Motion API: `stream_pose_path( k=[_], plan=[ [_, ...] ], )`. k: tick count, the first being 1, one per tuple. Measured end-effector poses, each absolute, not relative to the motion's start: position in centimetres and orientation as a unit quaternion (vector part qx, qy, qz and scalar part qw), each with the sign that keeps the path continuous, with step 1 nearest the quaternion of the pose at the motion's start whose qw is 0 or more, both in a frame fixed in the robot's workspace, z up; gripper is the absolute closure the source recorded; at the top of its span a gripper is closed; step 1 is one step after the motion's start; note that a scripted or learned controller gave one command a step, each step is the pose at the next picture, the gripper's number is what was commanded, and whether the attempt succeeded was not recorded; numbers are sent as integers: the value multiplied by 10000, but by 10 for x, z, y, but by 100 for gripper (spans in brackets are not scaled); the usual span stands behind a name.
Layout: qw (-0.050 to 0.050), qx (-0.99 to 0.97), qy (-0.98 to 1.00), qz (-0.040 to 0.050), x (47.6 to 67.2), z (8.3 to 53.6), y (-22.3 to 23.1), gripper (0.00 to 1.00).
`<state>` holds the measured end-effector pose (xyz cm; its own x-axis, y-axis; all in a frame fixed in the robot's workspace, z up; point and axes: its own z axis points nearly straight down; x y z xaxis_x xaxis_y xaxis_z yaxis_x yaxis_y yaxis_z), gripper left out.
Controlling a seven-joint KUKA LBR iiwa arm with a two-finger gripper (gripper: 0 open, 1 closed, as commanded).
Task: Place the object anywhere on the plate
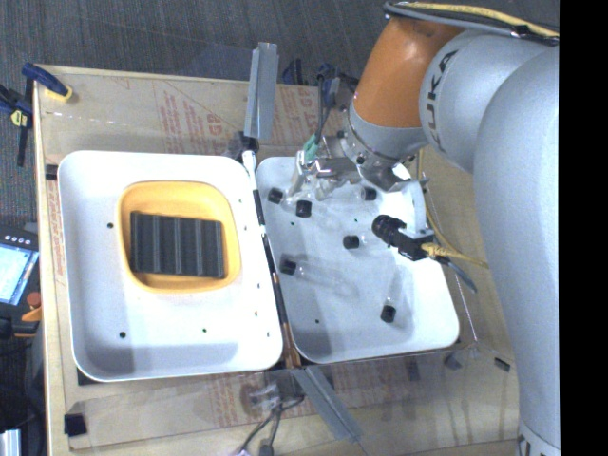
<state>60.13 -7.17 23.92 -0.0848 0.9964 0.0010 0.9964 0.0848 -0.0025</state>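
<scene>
Plywood counter [142,112], pale brown with faint red printing, standing on dark grey carpet [142,17]. I log a blue-and-yellow clamp [46,79] at its far left corner, and a small lit screen [14,274] off its left edge.

Left bin [85,340]: white, shallow, rounded corners. Contents: one plate [179,194], yellow-rimmed, rounded square, with a dark ribbed centre. I see nothing lying on the plate.

Right bin [427,321]: white, shallow, touching the left bin along a dark seam. Contents: several small dark pieces scattered over its floor. One [303,209] lies near the far left, just below the gripper. One [351,241] sits near the middle. One [289,267] is close to the left wall. One [388,313] is toward the near right. Which of them is the task's object I cannot tell at this size; all lie in the right bin, apart from the plate.

Arm [494,160]: grey, with an orange band [404,65], reaching in from the right. A black cable fitting [399,236] hangs beside the wrist.

Gripper [318,164]: metal, low over the far left part of the right bin. I cannot tell whether it is open or closed, nor whether it grips anything.
</scene>
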Motion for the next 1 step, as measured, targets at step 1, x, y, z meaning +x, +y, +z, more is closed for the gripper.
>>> stream_pose_path(
  k=[1],
  plan=[
    [25,-6109,-7917,18,625,190,-16,100]
  ],
)
